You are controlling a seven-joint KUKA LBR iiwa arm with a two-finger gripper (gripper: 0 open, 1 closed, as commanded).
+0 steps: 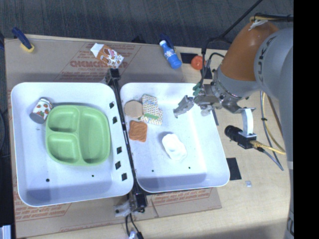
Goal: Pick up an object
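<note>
Tool (182, 107) over the right bin (212, 176), grip unclear; white object (174, 146) lies below it, apart

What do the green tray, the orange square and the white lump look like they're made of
Green tray: likely moulded plastic, smooth with a soft sheen and rounded compartments. Orange square: looks like sponge or cloth, matte and rough-textured; hard to tell which. White lump: smooth and rounded, possibly plastic or soft foam; the view leaves it open.

Two white bins (20, 133), one green divided tray (78, 133), one patterned cup (41, 109), four small items in the right bin (209, 148)
</note>
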